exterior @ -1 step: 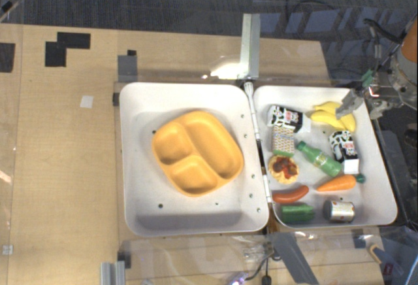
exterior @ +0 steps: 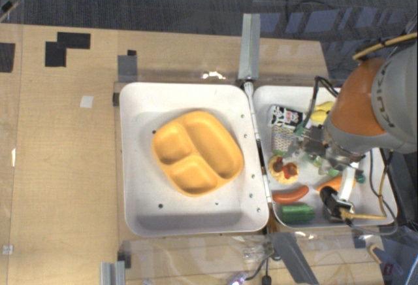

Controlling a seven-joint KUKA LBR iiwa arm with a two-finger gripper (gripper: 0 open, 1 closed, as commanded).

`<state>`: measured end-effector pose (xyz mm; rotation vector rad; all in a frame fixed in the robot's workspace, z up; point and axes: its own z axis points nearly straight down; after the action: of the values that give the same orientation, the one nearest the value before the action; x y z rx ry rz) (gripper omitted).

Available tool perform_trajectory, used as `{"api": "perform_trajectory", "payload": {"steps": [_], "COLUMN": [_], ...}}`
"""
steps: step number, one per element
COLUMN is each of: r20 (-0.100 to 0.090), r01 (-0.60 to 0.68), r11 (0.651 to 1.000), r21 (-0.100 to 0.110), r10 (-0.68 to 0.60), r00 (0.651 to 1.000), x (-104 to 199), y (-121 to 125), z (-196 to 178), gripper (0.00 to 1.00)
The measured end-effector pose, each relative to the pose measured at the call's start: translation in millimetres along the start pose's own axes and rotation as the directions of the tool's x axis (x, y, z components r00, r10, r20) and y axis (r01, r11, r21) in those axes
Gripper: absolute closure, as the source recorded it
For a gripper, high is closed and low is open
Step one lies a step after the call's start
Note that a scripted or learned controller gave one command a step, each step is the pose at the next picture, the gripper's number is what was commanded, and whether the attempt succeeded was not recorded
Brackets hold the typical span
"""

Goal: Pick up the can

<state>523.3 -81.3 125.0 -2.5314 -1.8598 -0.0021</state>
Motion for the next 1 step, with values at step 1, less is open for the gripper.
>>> {"api": "perform_trajectory", "payload": {"steps": [1], "r20": [0.001], "r01": [-0.099], "r11": [0.995], "r21": [-0.005], "r10": [0.099], "r00": [0.995], "x": [-114.1], "y": [24.2], "z": [-10.8], "gripper": [0.00]}}
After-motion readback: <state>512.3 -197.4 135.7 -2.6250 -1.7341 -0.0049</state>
